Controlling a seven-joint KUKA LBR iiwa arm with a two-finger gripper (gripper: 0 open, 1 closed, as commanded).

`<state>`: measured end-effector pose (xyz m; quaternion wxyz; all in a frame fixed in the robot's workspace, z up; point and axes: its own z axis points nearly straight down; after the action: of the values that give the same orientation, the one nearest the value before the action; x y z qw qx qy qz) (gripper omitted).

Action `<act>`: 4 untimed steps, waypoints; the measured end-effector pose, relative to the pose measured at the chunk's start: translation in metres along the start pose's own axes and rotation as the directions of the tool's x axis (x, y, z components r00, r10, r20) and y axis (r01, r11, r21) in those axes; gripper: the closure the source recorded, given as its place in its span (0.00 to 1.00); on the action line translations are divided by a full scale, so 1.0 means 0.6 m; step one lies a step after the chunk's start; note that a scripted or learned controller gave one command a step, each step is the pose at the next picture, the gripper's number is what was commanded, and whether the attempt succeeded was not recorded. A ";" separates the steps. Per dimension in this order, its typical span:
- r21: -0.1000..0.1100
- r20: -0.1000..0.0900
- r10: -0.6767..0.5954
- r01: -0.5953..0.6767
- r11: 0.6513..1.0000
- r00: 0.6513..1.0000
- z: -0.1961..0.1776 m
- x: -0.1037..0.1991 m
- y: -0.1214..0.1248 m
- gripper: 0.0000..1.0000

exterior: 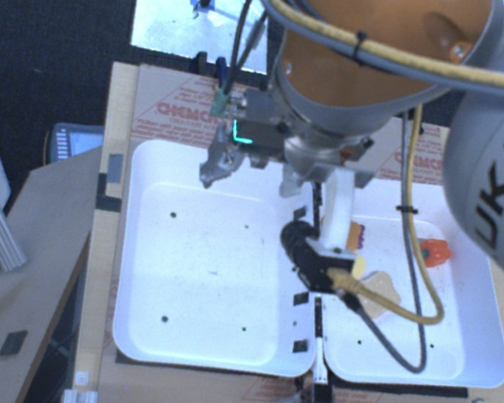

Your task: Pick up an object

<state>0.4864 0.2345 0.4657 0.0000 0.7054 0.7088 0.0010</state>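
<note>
Jaws are hanging wide apart with nothing between them, so no pick is happening yet. I'm using the right bin [481, 370] as my reference for everything.

Nearest the camera, a tan wedge [383, 287] is lying flat in that bin's view-left half, close to its left wall. I'm guessing its long axis is running roughly left-right across the view, with the narrower end pointing toward that left wall. It's partly covered though, so I'm not betting on it.

Farther back in the same bin, an orange piece [434, 251] is sitting around mid-bin toward the far wall. As far as I can tell it's stretching left-right too.

Farthest back, the jaws are hovering outside the right bin altogether, past its left wall near the far corner, well apart from both pieces.

What's worrying me: closing there is just grabbing air. And if they're coming down across the wedge's long side instead of its short one, that flat thing is probably skidding off into the wall.
</note>
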 end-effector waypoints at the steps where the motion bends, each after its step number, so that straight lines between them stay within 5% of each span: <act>1: -0.002 -0.002 -0.005 0.005 1.000 1.000 -0.019 0.001 0.001 1.00; 2: -0.009 -0.002 0.005 -0.005 1.000 1.000 -0.121 -0.001 0.101 1.00; 3: -0.001 0.001 0.005 -0.005 1.000 1.000 -0.115 -0.001 0.127 1.00; 4: -0.005 0.000 0.006 -0.006 1.000 1.000 -0.113 -0.004 0.310 1.00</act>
<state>0.6721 0.2328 0.5340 0.0019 0.7076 0.7066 0.0027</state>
